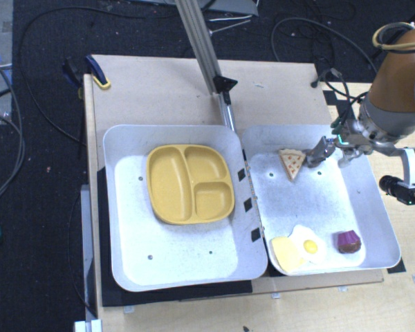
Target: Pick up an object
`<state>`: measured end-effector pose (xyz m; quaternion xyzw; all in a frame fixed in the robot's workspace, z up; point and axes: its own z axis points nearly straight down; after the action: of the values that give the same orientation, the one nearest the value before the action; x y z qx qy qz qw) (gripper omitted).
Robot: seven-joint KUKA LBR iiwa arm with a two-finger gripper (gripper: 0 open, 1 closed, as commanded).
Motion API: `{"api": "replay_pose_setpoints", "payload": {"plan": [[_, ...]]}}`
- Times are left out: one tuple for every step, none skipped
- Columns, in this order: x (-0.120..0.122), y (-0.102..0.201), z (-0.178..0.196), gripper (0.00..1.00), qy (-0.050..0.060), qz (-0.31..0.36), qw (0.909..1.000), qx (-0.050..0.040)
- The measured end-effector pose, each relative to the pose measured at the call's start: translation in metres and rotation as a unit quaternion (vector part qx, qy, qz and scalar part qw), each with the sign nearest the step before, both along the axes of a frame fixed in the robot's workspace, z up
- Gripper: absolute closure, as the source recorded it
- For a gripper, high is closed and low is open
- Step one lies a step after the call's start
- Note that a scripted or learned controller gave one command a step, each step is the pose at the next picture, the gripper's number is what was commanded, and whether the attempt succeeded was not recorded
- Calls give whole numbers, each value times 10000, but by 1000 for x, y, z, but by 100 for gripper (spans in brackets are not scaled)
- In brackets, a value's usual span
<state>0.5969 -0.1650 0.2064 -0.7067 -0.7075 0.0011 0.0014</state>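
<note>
My gripper [320, 153] sits just right of the pizza slice [291, 162] in the right bin [373, 206], slice tip pointing near; can't tell jaw state.

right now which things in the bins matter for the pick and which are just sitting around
In play:
- gripper, low in the right bin
- pizza slice, right beside the gripper
- fried egg, cheese slice and purple toy, other possible picks in that bin

Lying about:
- yellow divided plate in the left bin
- clamp at the bench corner
</note>
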Motion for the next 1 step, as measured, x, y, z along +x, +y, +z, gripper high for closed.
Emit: {"api": "replay_pose_setpoints", "payload": {"plan": [[1, 0, 2, 0, -19, 3, 10000, -3]]}}
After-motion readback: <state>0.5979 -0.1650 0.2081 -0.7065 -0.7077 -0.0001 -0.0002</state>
